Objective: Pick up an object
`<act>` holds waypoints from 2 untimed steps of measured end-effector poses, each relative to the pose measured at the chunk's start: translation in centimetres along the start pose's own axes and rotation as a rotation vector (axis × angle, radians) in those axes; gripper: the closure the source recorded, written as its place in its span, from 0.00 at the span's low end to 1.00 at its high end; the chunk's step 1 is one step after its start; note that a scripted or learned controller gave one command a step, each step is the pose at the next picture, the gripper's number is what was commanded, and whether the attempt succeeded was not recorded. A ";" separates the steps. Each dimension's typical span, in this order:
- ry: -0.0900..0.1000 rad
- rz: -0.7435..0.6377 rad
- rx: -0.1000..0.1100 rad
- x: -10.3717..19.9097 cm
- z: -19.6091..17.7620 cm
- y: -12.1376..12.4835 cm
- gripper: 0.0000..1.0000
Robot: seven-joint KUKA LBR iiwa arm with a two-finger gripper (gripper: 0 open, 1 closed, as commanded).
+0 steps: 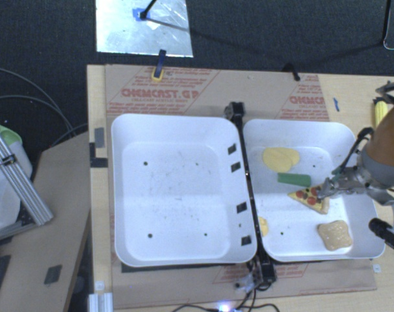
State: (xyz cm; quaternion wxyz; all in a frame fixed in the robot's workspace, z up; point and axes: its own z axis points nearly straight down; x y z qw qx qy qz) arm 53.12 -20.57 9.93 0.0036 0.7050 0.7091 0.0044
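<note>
Camera view: right bin [340, 134] holds pizza slice [310, 199].

My arm [387, 149] is cut off by the right edge. My gripper [328, 188] is too small to read its fingers. A small yellowish bit [263, 226] sits half hidden behind the bin divider [244, 174].

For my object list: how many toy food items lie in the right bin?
4: a yellow flat piece at the far side, a pizza slice at the gripper, a tan bread-like piece near the front, a small yellow bit by the divider, perhaps partly hidden.
</note>
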 end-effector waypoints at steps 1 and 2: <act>-0.002 0.002 0.007 -0.1 0.5 0.1 1.00; -0.002 0.003 0.007 -0.1 1.0 0.2 1.00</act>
